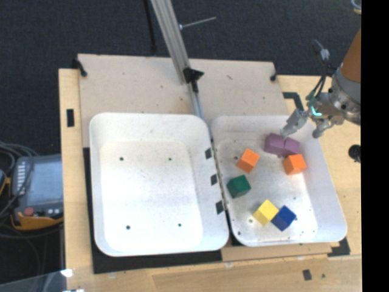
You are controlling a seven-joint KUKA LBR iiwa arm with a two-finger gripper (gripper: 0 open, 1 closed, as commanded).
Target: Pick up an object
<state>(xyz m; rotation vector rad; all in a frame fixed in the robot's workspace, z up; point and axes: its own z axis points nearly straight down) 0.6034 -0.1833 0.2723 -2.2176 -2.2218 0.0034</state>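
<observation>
Camera view gives me the arm (349,72) reaching in from the right, with the pincer (307,123) hanging over the far edge of the right bin (328,193). Its fingers are spread apart, and I see nothing between them. One fingertip (292,126) sits just beside the purple block (281,144), at its far side; I cannot tell whether they touch. An orange cube (295,163) lies touching the purple block on its near right. A second orange cube (248,160) and a green cube (239,186) lie further left. Yellow cube (265,212) and blue cube (283,218) touch near the bin's near wall. The left bin (152,123) sits alongside on the bench (70,163).
</observation>
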